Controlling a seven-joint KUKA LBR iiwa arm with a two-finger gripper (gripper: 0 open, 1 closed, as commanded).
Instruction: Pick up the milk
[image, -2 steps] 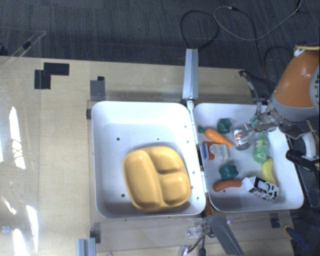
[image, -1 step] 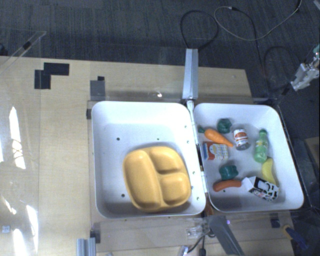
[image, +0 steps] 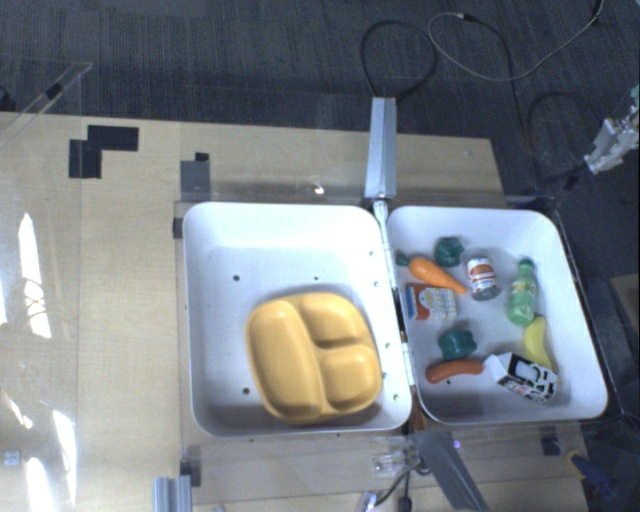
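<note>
The milk (image: 526, 377) is a small white carton with black cow patches. It lies on its side near the front right corner of the right bin (image: 590, 400), just right of a red sausage (image: 455, 371) and below a yellow banana (image: 538, 340). My gripper (image: 612, 142) shows as a pale metal piece at the upper right edge, outside the bins, far behind and to the right of the milk. Nothing is seen held in it.
The right bin also holds a carrot (image: 436, 273), a small can (image: 483, 278), a green bottle (image: 521, 296), a juice box (image: 432, 302) and two dark green items (image: 457, 344). A yellow divided tray (image: 313, 352) lies in the left bin (image: 215, 300). Cables run behind the bins.
</note>
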